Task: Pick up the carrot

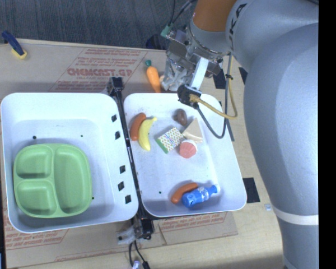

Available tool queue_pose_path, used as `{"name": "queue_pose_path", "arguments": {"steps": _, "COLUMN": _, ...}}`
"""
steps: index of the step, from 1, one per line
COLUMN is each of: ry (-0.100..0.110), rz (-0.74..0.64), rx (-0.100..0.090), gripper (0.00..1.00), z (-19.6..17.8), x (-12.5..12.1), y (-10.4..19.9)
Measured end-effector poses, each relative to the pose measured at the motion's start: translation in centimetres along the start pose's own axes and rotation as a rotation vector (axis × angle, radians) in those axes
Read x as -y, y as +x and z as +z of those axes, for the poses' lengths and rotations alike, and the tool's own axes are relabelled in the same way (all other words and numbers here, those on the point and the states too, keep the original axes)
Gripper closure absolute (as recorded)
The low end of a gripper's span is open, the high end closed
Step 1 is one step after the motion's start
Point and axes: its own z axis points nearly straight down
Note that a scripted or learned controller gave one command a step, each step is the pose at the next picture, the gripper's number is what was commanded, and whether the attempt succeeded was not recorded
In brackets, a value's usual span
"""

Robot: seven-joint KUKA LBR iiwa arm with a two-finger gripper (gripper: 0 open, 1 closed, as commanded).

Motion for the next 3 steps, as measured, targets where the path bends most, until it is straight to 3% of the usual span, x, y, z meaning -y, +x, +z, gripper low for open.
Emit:
{"name": "queue_pose_path", "arguments": {"steps": 1, "ry": 0.000, "rz": -0.057, "rx": 0.001, "gripper": 1.00, "z": 5.7, "x": 2.8, "y": -4.2}}
{"name": "queue_pose_path", "arguments": {"steps": 2, "ry": -0.002, "rz": -0.080, "rx": -0.002, "gripper": 1.00, "z": 1.2, "x": 5.5, "y": 5.0}}
{"name": "queue_pose_path", "arguments": {"steps": 3, "ry": -0.003, "rz": -0.001, "rx": -0.001, "gripper": 1.00, "z": -5.2, "x": 3.6, "y": 2.1}}
